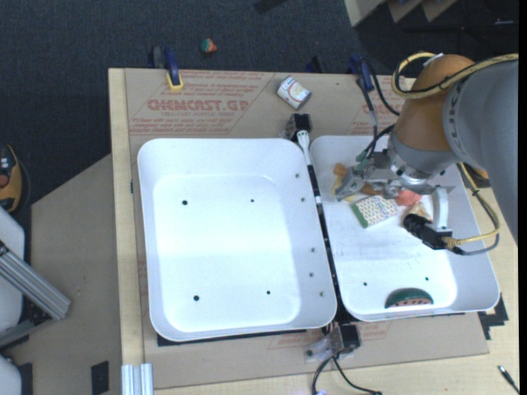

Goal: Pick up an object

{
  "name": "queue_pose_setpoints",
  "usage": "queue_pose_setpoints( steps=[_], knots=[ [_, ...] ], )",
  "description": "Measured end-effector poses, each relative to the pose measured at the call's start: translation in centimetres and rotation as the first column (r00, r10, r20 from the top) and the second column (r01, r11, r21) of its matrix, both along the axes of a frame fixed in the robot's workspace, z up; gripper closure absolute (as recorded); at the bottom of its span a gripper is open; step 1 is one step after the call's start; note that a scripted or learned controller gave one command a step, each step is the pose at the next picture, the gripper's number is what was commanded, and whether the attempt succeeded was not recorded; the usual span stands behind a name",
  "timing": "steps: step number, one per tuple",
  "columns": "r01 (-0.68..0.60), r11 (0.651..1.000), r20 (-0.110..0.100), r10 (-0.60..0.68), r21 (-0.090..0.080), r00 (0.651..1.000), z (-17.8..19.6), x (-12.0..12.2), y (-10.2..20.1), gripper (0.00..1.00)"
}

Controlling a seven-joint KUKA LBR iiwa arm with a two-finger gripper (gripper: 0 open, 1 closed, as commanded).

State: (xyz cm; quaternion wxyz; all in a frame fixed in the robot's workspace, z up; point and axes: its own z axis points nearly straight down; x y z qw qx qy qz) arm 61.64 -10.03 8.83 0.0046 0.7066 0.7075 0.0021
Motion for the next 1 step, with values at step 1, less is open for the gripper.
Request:
queue_pose_setpoints(
  steps=[1],
  knots=[
    [0.002,1.0,-0.019,-0.002,0.004,1.0,-0.32,4.25,0.49,0.0]
  ],
)
